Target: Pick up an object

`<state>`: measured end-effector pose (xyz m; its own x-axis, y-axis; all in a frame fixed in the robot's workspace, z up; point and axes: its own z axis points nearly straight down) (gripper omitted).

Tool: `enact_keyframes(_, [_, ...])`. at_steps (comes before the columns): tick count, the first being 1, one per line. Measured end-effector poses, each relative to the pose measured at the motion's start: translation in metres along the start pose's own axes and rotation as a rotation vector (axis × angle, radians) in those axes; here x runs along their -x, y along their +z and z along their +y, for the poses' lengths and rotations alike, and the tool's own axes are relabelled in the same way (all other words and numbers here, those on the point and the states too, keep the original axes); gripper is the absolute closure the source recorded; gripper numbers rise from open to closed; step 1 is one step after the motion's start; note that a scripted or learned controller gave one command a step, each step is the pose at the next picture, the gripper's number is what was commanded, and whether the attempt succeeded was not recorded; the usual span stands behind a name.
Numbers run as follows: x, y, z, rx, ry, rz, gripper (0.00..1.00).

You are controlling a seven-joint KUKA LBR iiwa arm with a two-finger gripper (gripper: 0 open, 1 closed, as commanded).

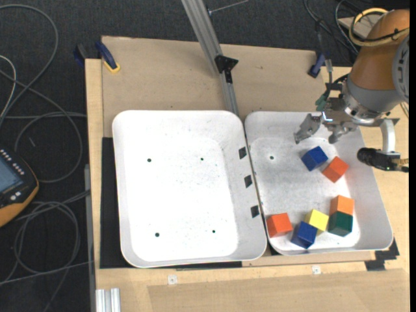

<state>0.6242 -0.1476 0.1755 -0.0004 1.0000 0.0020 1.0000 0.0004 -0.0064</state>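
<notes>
Resting on a wooden bench (162, 77), two white bins (175, 187), seemingly speckled.

white bins (175, 125), blue cubes (314, 157), orange cubes (279, 223), yellow cube (318, 220), green cube (340, 223)

The bench (169, 77) is pale, matt wood, while the 2 bins, left (130, 174) and right (279, 135), look like smooth white plastic, finely speckled dark. The blocks in the right bin, such as the blue block (314, 158) and the yellow block (318, 220), have a smooth, painted, slightly glossy look. At the upper right of the frame the arm's orange band (380, 57) is glossy, and the pole (205, 31) at top centre is brushed grey metal.
</notes>
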Motion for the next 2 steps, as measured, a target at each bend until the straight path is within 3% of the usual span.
enact_keyframes(1, [0.009, 0.056, 0.001, 0.010, 0.001, -0.005, 0.00])
enact_keyframes(2, [0.008, 0.041, 0.003, 0.016, 0.000, -0.005, 1.00])
